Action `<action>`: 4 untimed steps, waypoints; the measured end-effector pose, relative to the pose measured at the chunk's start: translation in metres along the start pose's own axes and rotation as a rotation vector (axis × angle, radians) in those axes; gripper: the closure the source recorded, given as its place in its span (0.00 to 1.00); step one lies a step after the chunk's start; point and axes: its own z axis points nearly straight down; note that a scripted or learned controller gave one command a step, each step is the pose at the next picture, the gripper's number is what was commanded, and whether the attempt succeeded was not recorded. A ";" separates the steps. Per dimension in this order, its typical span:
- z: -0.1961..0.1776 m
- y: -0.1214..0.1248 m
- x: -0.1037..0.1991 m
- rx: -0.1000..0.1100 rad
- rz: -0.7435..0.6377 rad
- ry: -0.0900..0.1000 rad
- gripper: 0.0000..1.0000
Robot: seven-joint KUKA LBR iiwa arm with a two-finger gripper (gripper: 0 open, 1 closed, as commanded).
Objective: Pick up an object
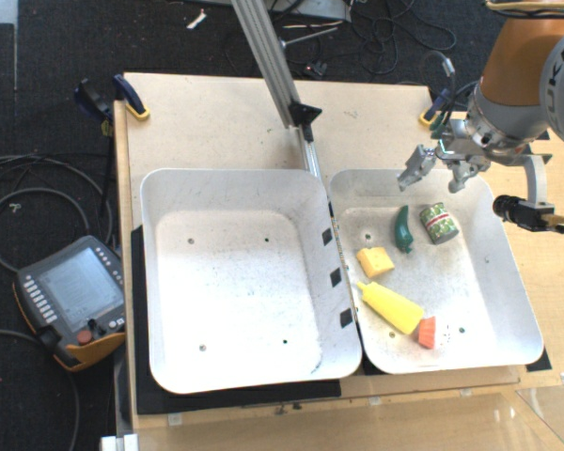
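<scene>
Gripper (pixel 437 172) open, holding nothing, over the far edge of the right bin (pixel 517 280).
Can (pixel 439 223) lies in that bin just below it, green pepper (pixel 403 229) beside the can.

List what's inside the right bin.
In the right bin: a green can, a dark green pepper, a yellow block, a yellow bottle and a small orange piece. The gripper covers part of the far rim.

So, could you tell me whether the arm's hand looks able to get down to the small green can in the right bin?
Probably yes: the hand hovers just above the green can, with nothing lying between them.
</scene>
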 end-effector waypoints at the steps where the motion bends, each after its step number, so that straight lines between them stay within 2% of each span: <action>1: -0.002 0.000 0.000 -0.003 -0.001 -0.001 0.00; 2: 0.043 0.000 0.007 -0.001 -0.001 -0.001 0.00; 3: 0.107 0.002 0.008 0.002 0.000 0.000 0.00; 4: 0.141 0.002 0.009 -0.002 0.001 -0.001 0.00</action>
